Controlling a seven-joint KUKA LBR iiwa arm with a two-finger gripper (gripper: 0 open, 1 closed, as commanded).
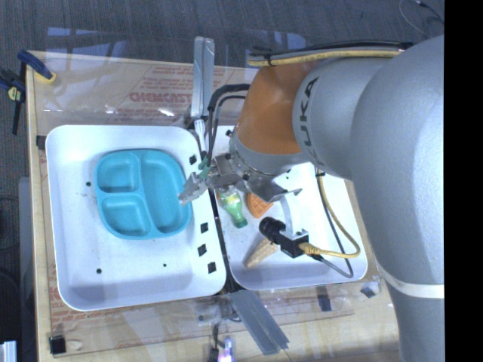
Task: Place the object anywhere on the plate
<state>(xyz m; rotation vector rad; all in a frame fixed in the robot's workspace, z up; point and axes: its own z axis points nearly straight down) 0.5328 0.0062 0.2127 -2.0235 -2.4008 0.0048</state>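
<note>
Blue plate [142, 193] and the object meant for it are both dwarfed by the arm [339, 119], which reaches in from the bench's right edge and covers much of the right bin [336, 266]. Its orange band sits over that bin's far left corner, so the wrist leans across the wall the two bins share. The left bin [75, 277] holds the plate, a three-compartment tray lying flat toward that bin's far side, well placed to take a drop anywhere on it.

The gripper [193, 187] hangs at the plate's right rim, just across the shared wall. I cannot tell whether it is apart or together, nor whether anything is in it.

Loose things lie in the right bin near its left wall: an ice-cream cone [258, 253] toward the near edge, a green bottle [236, 210] beside the wall, and a small orange piece [258, 203] just beside the bottle. Which one is the object I cannot say; none rests on the plate, so the placing looks not yet done.
</note>
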